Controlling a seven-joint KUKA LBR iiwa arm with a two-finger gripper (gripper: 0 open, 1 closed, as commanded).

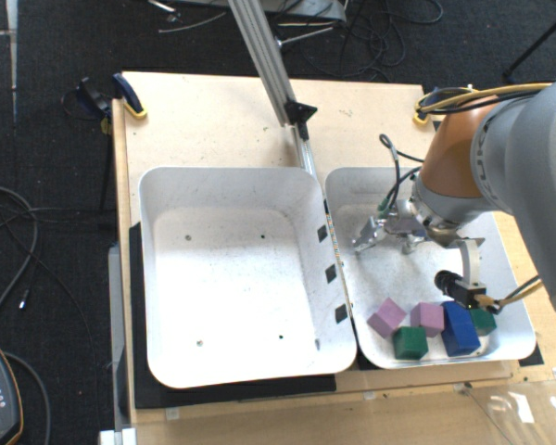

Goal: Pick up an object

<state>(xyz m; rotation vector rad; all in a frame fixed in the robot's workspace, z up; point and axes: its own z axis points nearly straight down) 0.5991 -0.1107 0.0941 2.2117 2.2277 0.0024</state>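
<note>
With the tool (386,233) poised in the right bin (352,193) (whether it is spread or closed cannot be told), it should be lowered squarely over the pink block (386,317), kept apart from the green block (410,342).

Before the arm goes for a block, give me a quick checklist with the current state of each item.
1. Blocks are in the right bin: ok, clustered at its near edge.
2. End effector over that bin: ok, but above bare floor, away from the cluster.
3. Nearest target, the pink block, unobstructed from above: ok.
4. Blue block has room around it: not ok, neighbours crowd it.
5. Nothing already held: cannot tell.
</note>
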